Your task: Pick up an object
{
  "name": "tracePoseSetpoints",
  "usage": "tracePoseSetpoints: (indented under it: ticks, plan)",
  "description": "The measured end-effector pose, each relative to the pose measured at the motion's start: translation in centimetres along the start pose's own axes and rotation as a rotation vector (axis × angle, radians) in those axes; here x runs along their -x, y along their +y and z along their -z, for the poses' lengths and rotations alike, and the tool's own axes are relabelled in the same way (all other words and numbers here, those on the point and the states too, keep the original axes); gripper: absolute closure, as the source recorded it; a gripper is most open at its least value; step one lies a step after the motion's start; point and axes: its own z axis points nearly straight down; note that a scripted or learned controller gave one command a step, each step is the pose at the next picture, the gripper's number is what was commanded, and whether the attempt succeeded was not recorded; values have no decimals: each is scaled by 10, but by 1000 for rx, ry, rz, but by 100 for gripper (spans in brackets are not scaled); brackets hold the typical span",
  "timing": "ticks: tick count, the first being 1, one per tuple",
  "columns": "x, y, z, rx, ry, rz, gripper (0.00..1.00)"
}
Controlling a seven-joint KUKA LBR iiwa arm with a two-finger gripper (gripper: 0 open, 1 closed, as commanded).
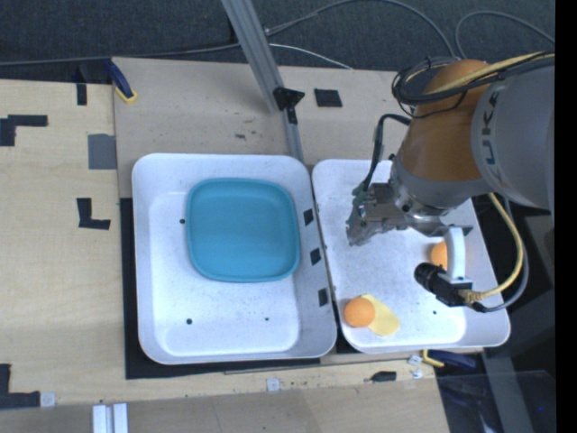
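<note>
Gripper [361, 231]: low over right bin [397, 332], finger state impossible to tell.
Orange ball [360, 311]: front of right bin, touching yellow piece [384, 318].
Left bin [162, 332]: carrying blue plate [242, 229].

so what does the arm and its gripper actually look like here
The arm is a thick grey cylinder with dark lettering on its side, ending in a wide orange band above the wrist. Black and yellow cables loop around the orange section and trail down the right side. The gripper is a compact dark grey metal assembly. A small black and white fitting sticks out below the wrist.
</note>
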Motion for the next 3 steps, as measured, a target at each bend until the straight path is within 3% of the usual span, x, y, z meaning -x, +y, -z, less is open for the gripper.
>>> tracePoseSetpoints:
  ticks: [2, 3]
  plan:
    - [-94, -26, -12, 0, 0, 1, 100]
    - [-91, -26, -12, 0, -1, -3, 0]
